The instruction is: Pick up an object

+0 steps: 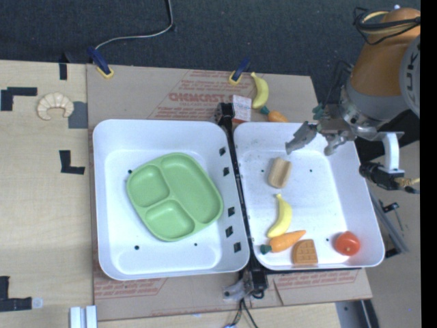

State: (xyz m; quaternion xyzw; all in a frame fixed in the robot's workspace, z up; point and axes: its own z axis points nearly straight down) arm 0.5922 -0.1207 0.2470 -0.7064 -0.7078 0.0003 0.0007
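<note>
Pincer [315, 141] fingers stand spread apart with nothing between them, hovering over the far edge of the right bin [355, 203]. Just below and left of the pincer lies a tan block [278, 172]. Farther below it sit a banana [280, 216], a carrot [287, 240], a waffle piece [305, 253] and a red tomato [347, 243]. Well to its left, the other bin [113, 183] holds a green divided plate [175, 195]. Beyond the pincer, a second banana [259, 91] rests on the tabletop [41, 183].
</note>
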